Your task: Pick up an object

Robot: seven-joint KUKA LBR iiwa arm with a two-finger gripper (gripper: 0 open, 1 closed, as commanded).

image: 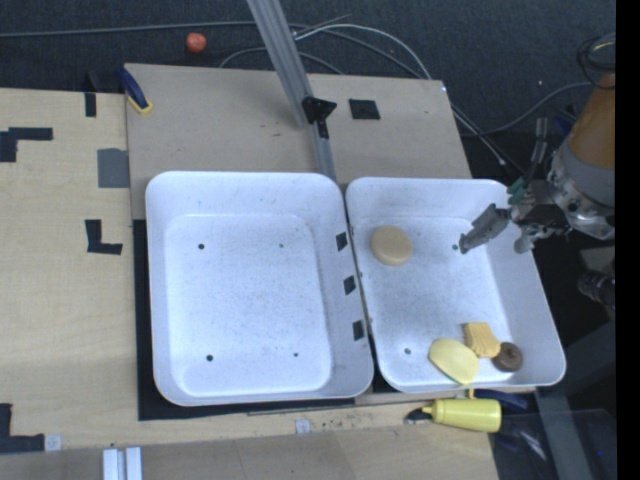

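Observation:
The right bin (430, 203) holds a round tan object (391, 245) near its back left. A yellow oval object (453, 360), a small orange block (481, 339) and a brown ring (509, 357) lie together in its front right corner. My gripper (494, 242) hangs over the bin's back right part, to the right of the tan object and well apart from it. It is open, with nothing between its fingers. One dark finger (479, 230) slants down toward the bin floor.
The left bin (240, 193) stands beside the right one. A slanted metal pole (290, 68) rises behind the bins. A yellow-handled tool (465, 414) lies on the bench in front of the right bin. A small red ball (196, 41) sits far back.

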